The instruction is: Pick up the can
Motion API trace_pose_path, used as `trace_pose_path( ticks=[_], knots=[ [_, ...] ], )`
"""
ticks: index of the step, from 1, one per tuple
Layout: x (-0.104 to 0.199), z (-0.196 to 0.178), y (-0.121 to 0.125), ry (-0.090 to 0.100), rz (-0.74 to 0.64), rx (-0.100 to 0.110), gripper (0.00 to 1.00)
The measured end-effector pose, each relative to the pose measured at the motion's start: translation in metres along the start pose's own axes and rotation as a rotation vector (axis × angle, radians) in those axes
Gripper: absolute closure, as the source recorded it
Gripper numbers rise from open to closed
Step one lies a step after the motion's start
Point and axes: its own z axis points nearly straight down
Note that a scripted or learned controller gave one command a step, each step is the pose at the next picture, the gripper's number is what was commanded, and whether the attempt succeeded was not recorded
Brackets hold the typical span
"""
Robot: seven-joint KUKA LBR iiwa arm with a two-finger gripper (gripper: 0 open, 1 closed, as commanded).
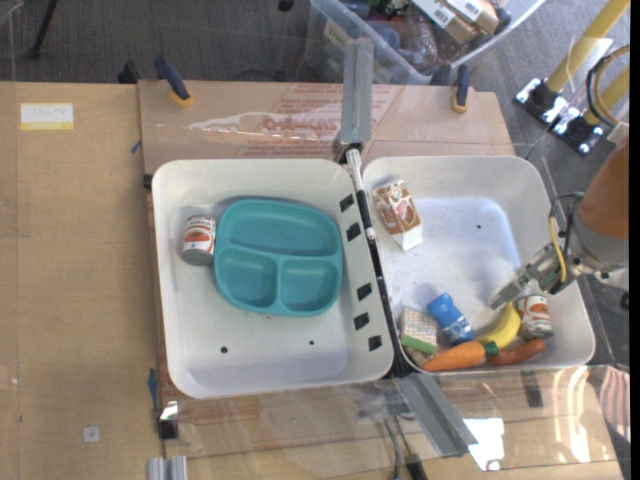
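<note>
Two shallow white bins sit side by side on the counter [70, 268], split by a grey divider with black tabs. The left bin [190, 368] holds a teal three-compartment plate [277, 256] and, just beside the plate's left edge, a can [199, 237] lying on its side, with a white and red label whose writing is too small to read. The right bin [470, 183] holds a small carton [397, 214] printed in red, brown and white near its upper left; its lettering is not legible either. Along the bin's lower edge lie a blue object [449, 317], a small boxy packet [419, 330], a carrot [455, 357], a banana [503, 326] and a second can [536, 317] with a red and white label, also unreadable. The gripper [515, 292] hangs low at the right bin's right side, just above the banana and close beside that second can; whether its fingers are parted or closed cannot be told, and nothing is seen between them. Behind the bins stands a clear tub [345, 23] of mixed goods, and a pale label [46, 115] lies on the counter's far left, its text illegible.
</note>
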Motion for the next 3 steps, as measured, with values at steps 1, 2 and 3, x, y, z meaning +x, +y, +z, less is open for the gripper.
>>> trace_pose_path(
  ticks=[1,2,3],
  knots=[
    [-0.004,-0.012,0.0,-0.013,0.004,-0.005,1.0],
    [0.06,-0.123,-0.022,0.002,0.152,0.009,1.0],
    [0.143,-0.12,0.037,0.006,0.206,0.011,1.0]
  ],
)
